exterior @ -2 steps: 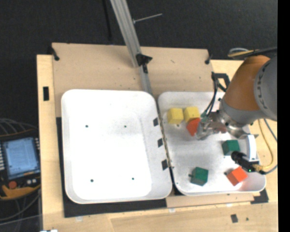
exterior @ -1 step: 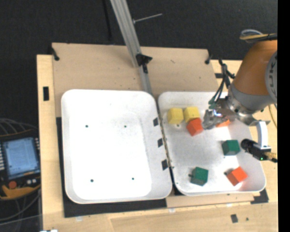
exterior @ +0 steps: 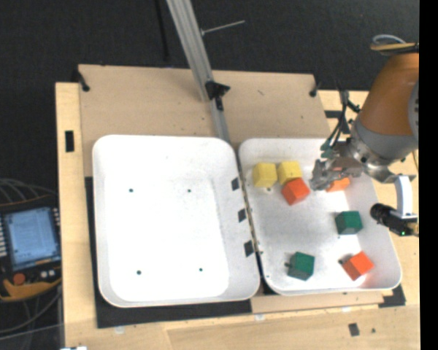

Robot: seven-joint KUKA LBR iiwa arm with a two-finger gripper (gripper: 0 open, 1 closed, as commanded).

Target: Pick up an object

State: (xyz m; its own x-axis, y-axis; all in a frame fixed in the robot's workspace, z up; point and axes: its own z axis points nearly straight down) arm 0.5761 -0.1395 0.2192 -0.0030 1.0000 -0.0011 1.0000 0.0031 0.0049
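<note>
camera view: the arm's two-finger hand (exterior: 323, 178) sits low in the right shallow white bin (exterior: 274, 159), near its far edge; whether it is apart or together cannot be told. a small orange block (exterior: 339, 184) lies partly hidden just beside the hand. another orange cube (exterior: 295, 191) and two yellow cubes (exterior: 264, 174) (exterior: 289, 170) lie to its left. two green cubes (exterior: 348, 222) (exterior: 301, 265) and a third orange cube (exterior: 357, 265) lie nearer the front. the left white bin (exterior: 168, 217) adjoins on the wooden desk (exterior: 153, 104).

A robotics lab test cell.
A plywood surface (exterior: 153, 100) on dark carpet carries two white bins (exterior: 168, 217), small coloured blocks (exterior: 295, 190), a metal camera pole (exterior: 193, 46), an industrial arm (exterior: 390, 108), and a teach pendant (exterior: 25, 239) with cables beside it.
</note>
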